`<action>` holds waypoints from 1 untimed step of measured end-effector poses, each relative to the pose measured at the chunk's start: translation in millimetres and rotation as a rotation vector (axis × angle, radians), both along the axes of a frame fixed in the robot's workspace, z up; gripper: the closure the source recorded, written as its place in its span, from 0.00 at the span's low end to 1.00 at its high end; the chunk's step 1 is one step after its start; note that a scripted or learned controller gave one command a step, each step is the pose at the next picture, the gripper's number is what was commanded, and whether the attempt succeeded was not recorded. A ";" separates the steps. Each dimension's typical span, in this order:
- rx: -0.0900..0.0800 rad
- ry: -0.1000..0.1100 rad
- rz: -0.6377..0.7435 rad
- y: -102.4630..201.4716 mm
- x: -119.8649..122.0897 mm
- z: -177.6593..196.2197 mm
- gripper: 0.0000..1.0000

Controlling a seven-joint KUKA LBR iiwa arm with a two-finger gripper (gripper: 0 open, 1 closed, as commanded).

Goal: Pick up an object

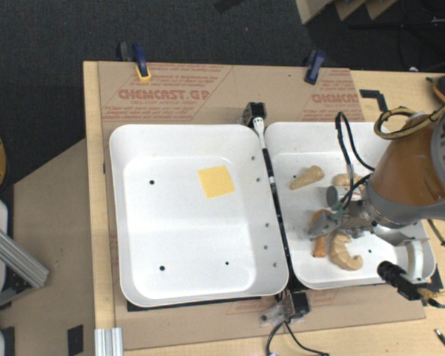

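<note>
1. Brown board (208, 87) covers the bench top, printed with faded red lettering; two blue clamps (141, 58) pin its far edge at 11 and 1 o'clock.
2. Dark grey carpet (96, 13) surrounds the bench on the far and left sides. An aluminium rail (15, 258) lies at 8 o'clock off the bench.
3. Left bin (133, 273), white and shallow, holds one flat yellow square (216, 181) lying a little above the bin's centre, toward 12 o'clock.
4. Right bin (282, 143) sits just beside the left one, rims touching along a black strip. Small black clips (254, 113) mark the joint at 12 and 6 o'clock.
5. Right bin contents: a tan lump (307, 176) at 10 o'clock in the bin, an orange stick (320, 247) and a curved tan piece (345, 255) near 6 o'clock, close together.
6. Arm (411, 176) enters from 3 o'clock, orange band over the right bin, black cables looping above it.
7. Gripper (334, 217) is low over the bin centre, just above the orange stick and curved piece. Finger spread: cannot tell; clutter and arm hide the tips. No item visibly held.
</note>
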State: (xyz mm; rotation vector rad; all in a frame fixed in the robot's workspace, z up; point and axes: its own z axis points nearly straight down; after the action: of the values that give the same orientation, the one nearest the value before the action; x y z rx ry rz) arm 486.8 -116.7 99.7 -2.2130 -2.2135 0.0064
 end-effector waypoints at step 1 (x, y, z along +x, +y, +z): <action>-0.006 -0.013 -0.002 -2.0 3.1 15.2 1.00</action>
State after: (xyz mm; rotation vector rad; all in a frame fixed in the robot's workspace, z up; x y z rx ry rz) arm 489.9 -118.7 114.9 -2.2245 -2.2206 -0.0017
